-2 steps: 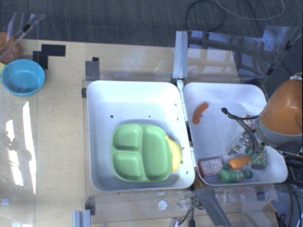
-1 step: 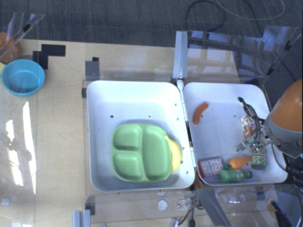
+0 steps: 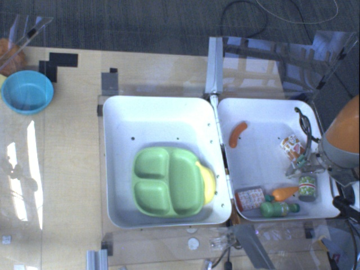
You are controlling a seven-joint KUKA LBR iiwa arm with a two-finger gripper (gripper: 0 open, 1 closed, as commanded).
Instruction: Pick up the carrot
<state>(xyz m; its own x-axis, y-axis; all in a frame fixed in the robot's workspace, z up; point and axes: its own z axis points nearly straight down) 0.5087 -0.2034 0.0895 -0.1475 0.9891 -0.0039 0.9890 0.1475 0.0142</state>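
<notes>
Two bins stand side by side on the bench (image 3: pixel 67 167). In the left bin (image 3: pixel 124 122) a divided tray (image 3: pixel 167 181) lies toward the front, and a round item (image 3: pixel 208 185) sticks out from under its right edge. In the right bin (image 3: pixel 264 114) a sausage (image 3: pixel 238 134) lies near the back left. Along the front wall lie a packet (image 3: pixel 250 197), a bottle (image 3: pixel 279 208), the carrot (image 3: pixel 285 193) just behind the bottle, and a small can (image 3: pixel 307 187) to the right. The gripper (image 3: pixel 302 163) is at the right wall, behind the can, beside what is perhaps a wrapper (image 3: pixel 291 145). A bowl (image 3: pixel 27 91) stands far left on the bench.

Wood bench (image 3: pixel 67 167): 2 white bins (image 3: pixel 163 117) (image 3: pixel 264 117) side by side, blue bowl (image 3: pixel 27 91) far left.
</notes>
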